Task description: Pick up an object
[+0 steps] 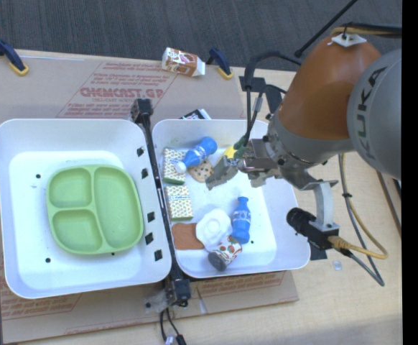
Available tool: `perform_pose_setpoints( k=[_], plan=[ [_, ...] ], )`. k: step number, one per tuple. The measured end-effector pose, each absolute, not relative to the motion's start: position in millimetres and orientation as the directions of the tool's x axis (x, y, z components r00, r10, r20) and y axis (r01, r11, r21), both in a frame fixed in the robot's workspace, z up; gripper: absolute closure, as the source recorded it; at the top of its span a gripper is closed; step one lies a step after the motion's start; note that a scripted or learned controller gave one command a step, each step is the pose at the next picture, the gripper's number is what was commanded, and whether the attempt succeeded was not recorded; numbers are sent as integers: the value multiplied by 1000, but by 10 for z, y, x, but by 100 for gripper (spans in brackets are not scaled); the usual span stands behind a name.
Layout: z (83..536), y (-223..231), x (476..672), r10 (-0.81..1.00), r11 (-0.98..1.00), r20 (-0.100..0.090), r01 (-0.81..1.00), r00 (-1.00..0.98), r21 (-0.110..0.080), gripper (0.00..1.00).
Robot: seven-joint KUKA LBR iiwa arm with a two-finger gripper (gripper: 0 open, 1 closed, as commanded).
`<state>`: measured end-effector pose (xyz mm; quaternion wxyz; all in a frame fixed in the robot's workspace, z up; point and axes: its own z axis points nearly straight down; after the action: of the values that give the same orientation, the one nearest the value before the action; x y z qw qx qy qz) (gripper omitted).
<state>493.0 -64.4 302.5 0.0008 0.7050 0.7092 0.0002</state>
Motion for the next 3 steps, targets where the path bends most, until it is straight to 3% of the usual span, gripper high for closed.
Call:
perform_pose_setpoints(
  k=[1,2,3],
  plan=[
    [2938,-20,5138,1000,8,-1,1000,-8,0,0],
    [1905,616,4757,1000,8,0,1000,-8,-7,0],
    [920,1278,4938,1000,9,0,1000,-9,-2,0]
  ],
)
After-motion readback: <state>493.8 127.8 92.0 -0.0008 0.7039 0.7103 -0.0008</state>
